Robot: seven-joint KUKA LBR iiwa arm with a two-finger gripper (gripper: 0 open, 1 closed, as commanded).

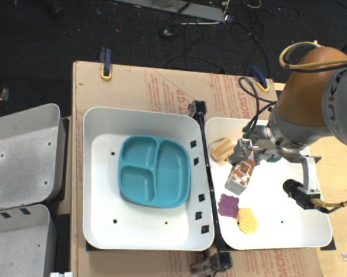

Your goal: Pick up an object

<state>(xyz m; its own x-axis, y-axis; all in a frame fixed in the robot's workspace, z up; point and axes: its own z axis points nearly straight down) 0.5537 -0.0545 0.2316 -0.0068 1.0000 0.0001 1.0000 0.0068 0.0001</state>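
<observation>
Inside the right bin (309,233) lie four objects (one brown-and-white block (239,176)).

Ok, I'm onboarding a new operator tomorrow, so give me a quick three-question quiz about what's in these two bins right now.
1. True or false: the teal divided plate lies in the left bin.
2. Which lies nearest the front edge of the right bin? A) tan bread-like piece B) yellow piece C) brown and white box
3. Fill in: the purple piece lies right beside the ____ piece.

Key
1. True.
2. B; the tan piece is toward the back, and the box is mid-bin just under the hand.
3. Yellow; they sit next to each other near the divider between the bins.
</observation>
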